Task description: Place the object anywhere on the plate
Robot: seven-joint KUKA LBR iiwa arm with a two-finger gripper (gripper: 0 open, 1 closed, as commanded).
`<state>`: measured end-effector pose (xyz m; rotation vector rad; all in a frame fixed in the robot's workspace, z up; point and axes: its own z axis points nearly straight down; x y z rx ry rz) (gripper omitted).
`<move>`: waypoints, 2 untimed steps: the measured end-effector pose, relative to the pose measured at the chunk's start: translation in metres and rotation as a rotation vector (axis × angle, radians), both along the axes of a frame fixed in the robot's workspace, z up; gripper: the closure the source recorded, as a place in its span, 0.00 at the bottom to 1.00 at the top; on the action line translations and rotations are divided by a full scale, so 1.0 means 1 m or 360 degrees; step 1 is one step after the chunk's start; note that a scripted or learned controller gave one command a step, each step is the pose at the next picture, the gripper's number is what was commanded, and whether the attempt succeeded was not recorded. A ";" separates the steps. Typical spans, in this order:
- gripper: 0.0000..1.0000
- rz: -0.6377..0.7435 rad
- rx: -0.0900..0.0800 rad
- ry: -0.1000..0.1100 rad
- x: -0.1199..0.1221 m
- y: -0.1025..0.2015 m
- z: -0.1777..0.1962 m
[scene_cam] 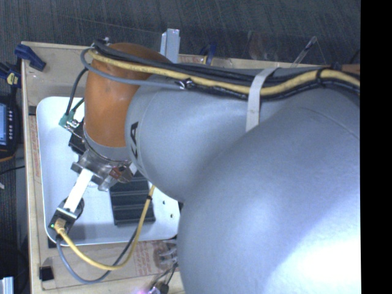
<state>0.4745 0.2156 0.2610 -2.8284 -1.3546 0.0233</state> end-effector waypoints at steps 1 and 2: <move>1.00 0.0012 -0.0001 0.0008 -0.001 0.001 0.009; 1.00 0.0023 -0.0001 0.0015 -0.001 0.003 0.017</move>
